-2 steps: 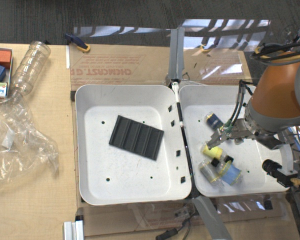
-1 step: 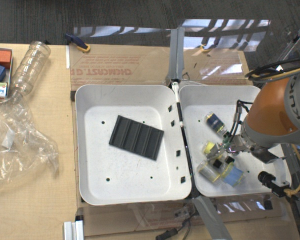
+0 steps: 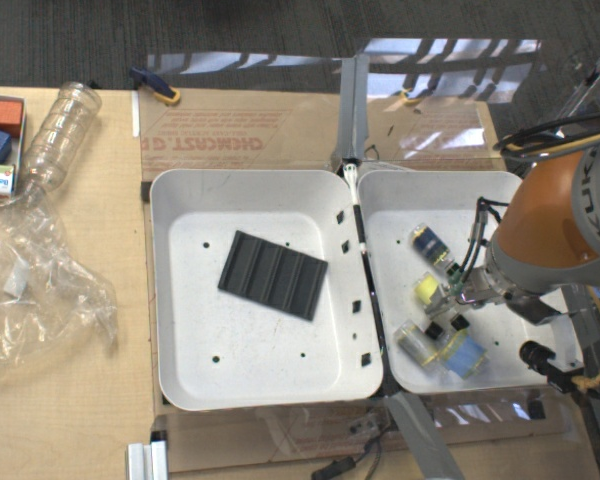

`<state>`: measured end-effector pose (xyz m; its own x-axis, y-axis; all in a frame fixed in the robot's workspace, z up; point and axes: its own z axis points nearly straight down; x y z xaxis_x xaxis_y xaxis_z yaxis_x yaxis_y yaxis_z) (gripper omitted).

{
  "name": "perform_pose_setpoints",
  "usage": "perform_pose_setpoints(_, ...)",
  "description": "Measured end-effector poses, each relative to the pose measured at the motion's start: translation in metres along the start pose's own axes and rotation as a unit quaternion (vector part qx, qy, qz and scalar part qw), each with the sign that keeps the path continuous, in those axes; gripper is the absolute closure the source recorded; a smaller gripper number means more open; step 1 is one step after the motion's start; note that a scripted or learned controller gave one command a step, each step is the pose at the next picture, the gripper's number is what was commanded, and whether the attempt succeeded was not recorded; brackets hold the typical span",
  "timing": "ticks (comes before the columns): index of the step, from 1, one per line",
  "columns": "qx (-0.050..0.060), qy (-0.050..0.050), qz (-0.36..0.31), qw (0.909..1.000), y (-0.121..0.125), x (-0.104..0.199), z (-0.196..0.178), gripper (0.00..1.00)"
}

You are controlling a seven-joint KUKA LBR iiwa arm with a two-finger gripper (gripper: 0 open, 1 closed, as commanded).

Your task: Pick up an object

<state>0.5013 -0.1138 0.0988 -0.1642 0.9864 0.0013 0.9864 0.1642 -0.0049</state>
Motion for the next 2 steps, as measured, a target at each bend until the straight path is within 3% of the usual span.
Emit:
perform_pose_setpoints(1,-0.002,-0.001,0.004,1.0,0.087,0.036,-0.093,1.0)
perform_pose_setpoints(2,-0.002,-0.002,0.024,0.9997,0.095,0.037,-0.134,1.0)
